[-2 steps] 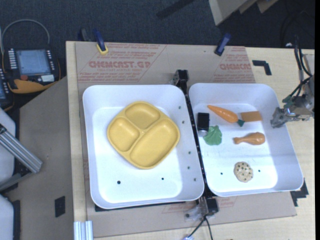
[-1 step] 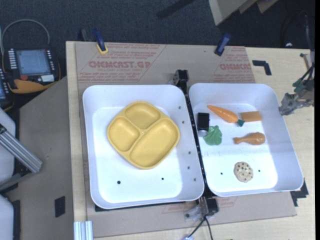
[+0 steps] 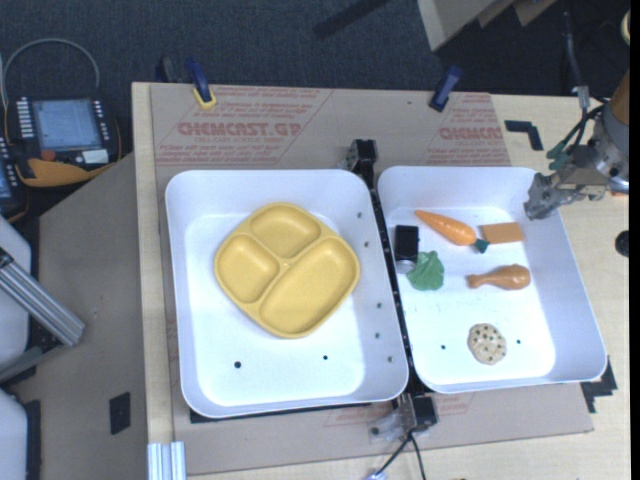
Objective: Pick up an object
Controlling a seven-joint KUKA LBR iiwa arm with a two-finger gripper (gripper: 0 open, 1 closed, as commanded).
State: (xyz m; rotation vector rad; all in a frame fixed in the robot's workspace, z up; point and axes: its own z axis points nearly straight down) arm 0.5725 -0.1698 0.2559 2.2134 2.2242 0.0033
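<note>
My gripper (image 3: pixel 541 200) hangs over the upper right rim of the right bin (image 3: pixel 575 298), nothing visibly between its fingers; whether they are spread or pressed together I cannot tell, as they blur into grey at this slant. Nearest lies a small tan block (image 3: pixel 501 233), touching the blunt end of the carrot (image 3: pixel 446 228), my likeliest target. The carrot's long axis runs from upper left down to lower right, tip pointing toward the left bin (image 3: pixel 200 368). To take it well, I should turn my wrist so the fingers close across that axis at mid-body, clear of the block. Beyond lie a drumstick (image 3: pixel 500 279), green leaf (image 3: pixel 427 271), cookie (image 3: pixel 487 343) and, next door, a yellow divided plate (image 3: pixel 288 268).
</note>
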